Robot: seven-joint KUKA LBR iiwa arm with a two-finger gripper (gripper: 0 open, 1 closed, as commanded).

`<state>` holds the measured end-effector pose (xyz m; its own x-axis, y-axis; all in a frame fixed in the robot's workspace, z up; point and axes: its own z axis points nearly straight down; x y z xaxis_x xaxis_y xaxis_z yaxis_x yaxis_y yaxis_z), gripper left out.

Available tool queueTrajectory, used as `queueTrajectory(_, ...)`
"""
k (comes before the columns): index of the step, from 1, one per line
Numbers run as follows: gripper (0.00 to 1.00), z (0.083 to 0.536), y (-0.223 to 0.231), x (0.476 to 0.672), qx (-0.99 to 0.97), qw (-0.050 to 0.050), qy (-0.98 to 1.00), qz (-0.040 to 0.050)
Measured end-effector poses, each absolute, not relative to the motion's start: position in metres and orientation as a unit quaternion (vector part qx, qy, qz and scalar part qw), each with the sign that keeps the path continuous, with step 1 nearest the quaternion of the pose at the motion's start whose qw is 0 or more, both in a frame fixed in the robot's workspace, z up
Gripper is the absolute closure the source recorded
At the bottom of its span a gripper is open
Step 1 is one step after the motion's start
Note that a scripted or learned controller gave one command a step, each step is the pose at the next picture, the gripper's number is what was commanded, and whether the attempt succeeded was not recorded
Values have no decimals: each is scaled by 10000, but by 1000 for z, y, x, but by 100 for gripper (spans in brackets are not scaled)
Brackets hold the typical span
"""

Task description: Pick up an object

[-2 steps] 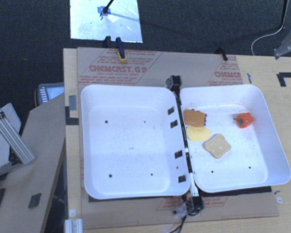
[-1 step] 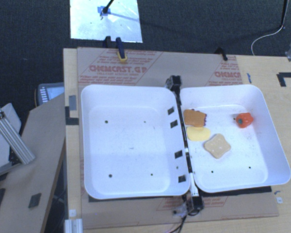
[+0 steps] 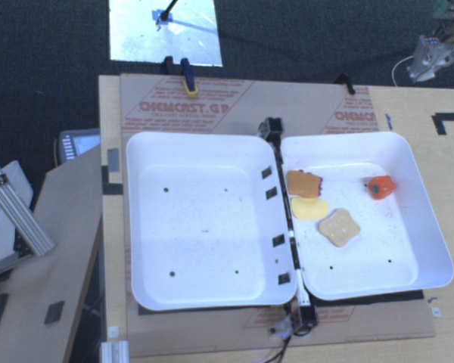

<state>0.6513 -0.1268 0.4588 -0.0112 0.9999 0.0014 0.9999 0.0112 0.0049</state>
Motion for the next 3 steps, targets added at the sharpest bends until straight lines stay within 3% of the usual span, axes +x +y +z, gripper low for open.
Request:
queueTrajectory(1, 100, 479, -36, 670, 7021, 12, 7121, 29)
queueTrajectory(2, 100, 474, 40, 668, 7027, -1, 7114, 22)
queueTrajectory(3, 100, 539, 125, 668, 7024, 15, 7118, 49)
